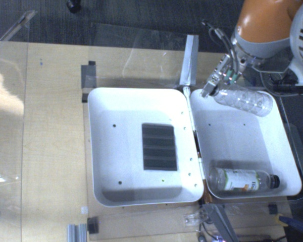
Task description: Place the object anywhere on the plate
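Your gripper [215, 83] sits at the far left corner of the right bin [242, 135], at about 11 o'clock of that bin, hanging from the grey and orange arm [265, 19]. Whether it is apart, together or clamped on anything cannot be told; the tip is small and partly hidden by the wrist hardware and cables.

Just beside it, toward 3 o'clock, a clear plastic bottle [244, 101] lies on its side along the bin's far wall, its near end touching or almost touching the gripper. No grasp can be confirmed.

At 5 o'clock of the same bin a second bottle with a label and dark cap [245, 180] lies on its side against the near wall, well apart from the gripper.

In the left bin [116, 110], the dark ribbed plate [159, 146] lies flat near the middle, at roughly 8 o'clock from the gripper.

Risks, as judged:
- The clear bottle is round, smooth and light; a pinch near its end may let it roll or squirt out.
- It lies close to the wall, so you may strike the rim on approach.
- The carry crosses the two adjoining bin walls; a low carry could knock the bottle loose.
- The plate is small; a bottle released on its side may roll off.
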`<control>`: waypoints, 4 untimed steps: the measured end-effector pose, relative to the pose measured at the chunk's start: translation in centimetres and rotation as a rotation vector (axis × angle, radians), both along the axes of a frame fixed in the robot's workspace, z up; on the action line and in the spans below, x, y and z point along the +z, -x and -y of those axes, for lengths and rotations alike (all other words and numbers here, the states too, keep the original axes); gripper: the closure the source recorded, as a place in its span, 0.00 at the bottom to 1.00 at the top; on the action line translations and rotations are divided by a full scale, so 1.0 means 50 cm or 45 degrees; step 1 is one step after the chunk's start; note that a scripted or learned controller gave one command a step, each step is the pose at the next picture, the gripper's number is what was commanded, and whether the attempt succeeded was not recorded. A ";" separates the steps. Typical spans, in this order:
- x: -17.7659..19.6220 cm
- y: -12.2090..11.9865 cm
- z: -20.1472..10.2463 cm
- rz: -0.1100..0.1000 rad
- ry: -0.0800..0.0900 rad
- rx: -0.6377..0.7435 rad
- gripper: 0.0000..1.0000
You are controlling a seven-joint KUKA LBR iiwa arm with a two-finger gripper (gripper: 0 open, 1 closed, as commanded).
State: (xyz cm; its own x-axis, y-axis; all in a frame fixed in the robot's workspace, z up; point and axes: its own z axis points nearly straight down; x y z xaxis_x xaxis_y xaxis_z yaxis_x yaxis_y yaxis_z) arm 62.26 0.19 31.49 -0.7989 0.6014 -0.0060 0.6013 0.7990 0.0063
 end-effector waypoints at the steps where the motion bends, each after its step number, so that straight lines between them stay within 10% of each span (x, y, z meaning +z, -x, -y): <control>1: -0.163 -0.039 -0.154 -0.005 -0.002 -0.069 1.00; 2: -0.104 0.017 -0.023 -0.001 0.001 0.139 1.00; 3: -0.125 -0.018 -0.244 -0.002 0.000 0.315 1.00; 4: -0.136 -0.048 -0.113 0.000 0.003 0.408 1.00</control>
